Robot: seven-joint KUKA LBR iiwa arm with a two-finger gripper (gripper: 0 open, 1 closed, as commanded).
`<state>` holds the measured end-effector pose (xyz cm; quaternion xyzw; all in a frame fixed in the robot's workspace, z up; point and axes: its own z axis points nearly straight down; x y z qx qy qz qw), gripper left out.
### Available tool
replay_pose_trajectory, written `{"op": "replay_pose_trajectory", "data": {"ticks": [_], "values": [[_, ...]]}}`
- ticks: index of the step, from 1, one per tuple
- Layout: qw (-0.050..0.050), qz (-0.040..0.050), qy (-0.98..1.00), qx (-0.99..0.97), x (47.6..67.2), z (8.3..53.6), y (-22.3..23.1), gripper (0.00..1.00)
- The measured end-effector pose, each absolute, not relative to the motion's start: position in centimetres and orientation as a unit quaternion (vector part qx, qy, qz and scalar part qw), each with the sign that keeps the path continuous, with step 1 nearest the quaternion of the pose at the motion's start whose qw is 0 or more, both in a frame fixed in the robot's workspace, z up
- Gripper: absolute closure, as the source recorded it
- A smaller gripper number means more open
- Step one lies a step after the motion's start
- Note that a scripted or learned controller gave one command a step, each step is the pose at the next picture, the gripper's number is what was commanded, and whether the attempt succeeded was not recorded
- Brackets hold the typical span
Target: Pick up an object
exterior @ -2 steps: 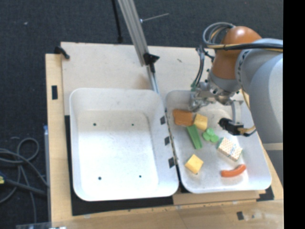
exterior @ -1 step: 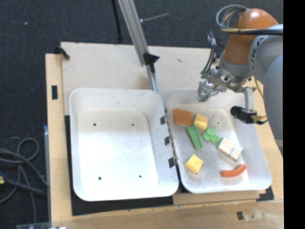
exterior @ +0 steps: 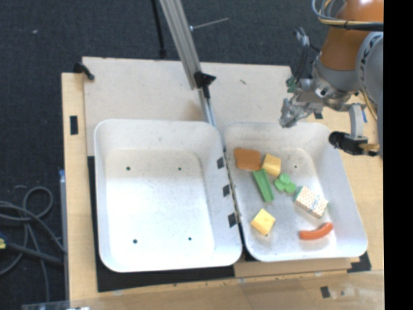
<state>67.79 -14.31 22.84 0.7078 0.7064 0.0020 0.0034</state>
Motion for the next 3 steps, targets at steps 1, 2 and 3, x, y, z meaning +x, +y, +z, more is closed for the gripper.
{"op": "replay_pose_trajectory", "data": {"ticks": [1,2,3], "values": [[0.002,0.0013,0.708,0.706,67.9,25.1,-14.4,1.0],[0.0,0.0,0.709,0.705,68.4,24.6,-9.7,1.0],[0.0,0.0007,0.71,0.705,67.5,25.5,-4.4,1.0]]}}
